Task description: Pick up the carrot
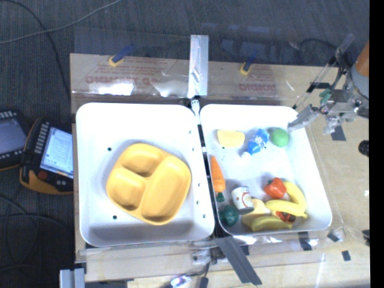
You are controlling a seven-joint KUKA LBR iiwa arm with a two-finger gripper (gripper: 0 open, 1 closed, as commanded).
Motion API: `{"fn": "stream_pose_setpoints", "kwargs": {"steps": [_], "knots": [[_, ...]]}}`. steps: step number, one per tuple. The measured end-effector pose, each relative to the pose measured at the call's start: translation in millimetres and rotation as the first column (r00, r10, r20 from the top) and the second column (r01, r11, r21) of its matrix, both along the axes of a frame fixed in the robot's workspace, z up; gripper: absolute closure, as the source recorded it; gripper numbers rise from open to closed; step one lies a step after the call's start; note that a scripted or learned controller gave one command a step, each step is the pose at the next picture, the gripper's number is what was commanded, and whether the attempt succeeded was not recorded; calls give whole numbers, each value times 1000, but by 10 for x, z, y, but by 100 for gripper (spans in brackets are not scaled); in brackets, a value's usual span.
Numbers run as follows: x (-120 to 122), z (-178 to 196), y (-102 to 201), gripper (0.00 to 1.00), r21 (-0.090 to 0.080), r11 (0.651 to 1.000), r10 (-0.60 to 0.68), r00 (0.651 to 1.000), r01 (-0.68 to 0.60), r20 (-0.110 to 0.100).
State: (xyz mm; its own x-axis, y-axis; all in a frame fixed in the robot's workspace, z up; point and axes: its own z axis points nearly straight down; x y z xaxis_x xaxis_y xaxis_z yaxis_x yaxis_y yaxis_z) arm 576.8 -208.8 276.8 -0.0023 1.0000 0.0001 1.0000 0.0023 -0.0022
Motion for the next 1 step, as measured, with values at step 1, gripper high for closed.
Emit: {"fn": "stream_pose_setpoints", "kwargs": {"steps": [1], "knots": [[120,696,-126,0,-3,964,267,964,-267,0]]}}
